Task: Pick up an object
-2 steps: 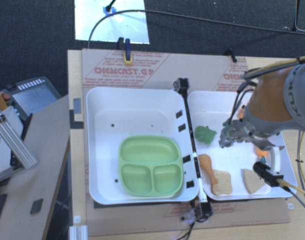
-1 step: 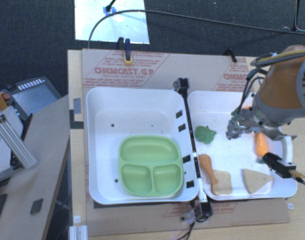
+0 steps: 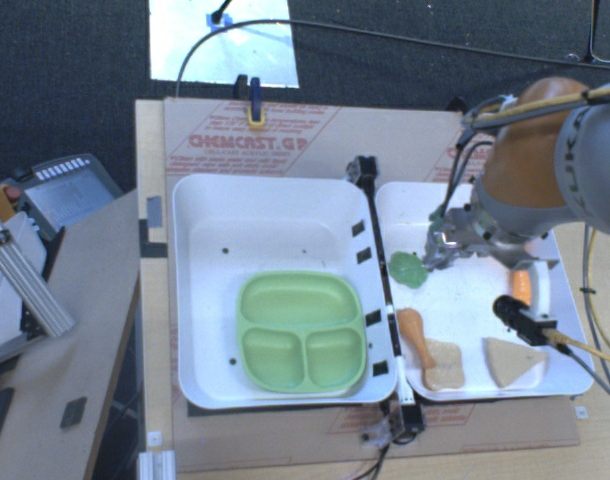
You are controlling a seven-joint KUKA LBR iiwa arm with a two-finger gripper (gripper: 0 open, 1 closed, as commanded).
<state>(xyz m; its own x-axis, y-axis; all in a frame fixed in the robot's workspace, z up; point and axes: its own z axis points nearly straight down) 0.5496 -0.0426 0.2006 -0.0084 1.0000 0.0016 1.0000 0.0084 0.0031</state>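
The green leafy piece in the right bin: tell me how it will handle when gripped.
The green leafy piece looks small and lumpy, so probably light. Its ruffled outline suggests it may flex or slip between fingers. Lying low in the right bin, it seems unlikely to roll.

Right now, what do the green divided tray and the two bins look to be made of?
Green divided tray: likely moulded plastic, matte to slightly glossy, one even colour with rounded compartment edges. Left bin and right bin: probably thin formed plastic, smooth white, with soft highlights on rounded walls. No texture confirms either.
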